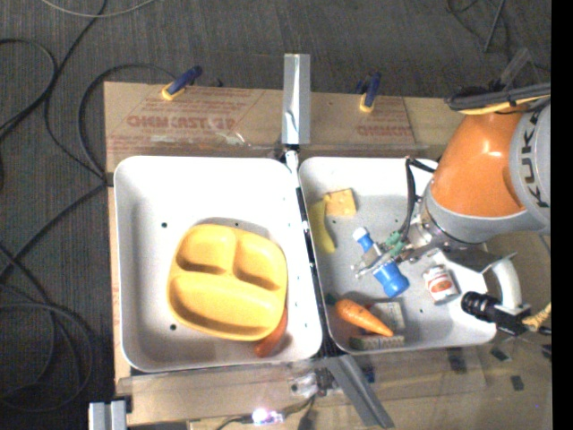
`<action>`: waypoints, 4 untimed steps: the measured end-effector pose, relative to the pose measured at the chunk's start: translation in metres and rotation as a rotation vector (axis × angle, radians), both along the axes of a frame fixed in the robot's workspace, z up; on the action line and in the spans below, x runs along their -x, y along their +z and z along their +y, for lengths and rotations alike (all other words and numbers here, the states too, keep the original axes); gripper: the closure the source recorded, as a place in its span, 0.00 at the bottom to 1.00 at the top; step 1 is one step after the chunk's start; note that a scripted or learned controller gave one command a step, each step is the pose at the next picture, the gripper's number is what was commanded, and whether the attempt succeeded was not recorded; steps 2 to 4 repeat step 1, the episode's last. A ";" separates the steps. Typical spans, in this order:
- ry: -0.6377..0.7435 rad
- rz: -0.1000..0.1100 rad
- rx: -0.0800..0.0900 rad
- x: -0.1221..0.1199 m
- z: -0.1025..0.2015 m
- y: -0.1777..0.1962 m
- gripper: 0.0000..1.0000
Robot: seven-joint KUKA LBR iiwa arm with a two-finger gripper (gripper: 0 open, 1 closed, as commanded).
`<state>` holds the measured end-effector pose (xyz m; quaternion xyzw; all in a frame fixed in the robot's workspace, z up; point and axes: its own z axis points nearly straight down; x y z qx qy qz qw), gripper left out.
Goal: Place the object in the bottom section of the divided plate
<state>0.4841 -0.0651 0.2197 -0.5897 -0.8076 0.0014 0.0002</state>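
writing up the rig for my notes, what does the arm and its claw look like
The arm is a rounded orange and grey shell, with dark lettering on the grey part at the right. A thin black cable curves along its left side. The claw is a small cluster of silvery metal parts at the arm's tip.

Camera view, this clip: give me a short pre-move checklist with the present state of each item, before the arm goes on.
1. Divided plate lies flat in the left bin: ok.
2. Bottom section of the plate free of objects: ok; a red-orange item lies just outside the plate's lower rim, not in it.
3. Gripper is over the right bin, by the blue bottle: ok.
4. An object secured in the gripper: cannot tell; the bottle and gripper overlap in this view.
5. Carrot, yellow sponge and banana lie in the right bin, away from the gripper: ok.
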 end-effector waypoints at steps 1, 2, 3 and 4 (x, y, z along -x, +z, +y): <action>0.218 0.002 -0.003 0.001 0.095 -0.037 1.00; 0.218 0.002 -0.003 0.001 0.095 -0.037 1.00; 0.218 0.002 -0.003 0.001 0.095 -0.037 1.00; 0.218 0.002 -0.003 0.001 0.095 -0.037 1.00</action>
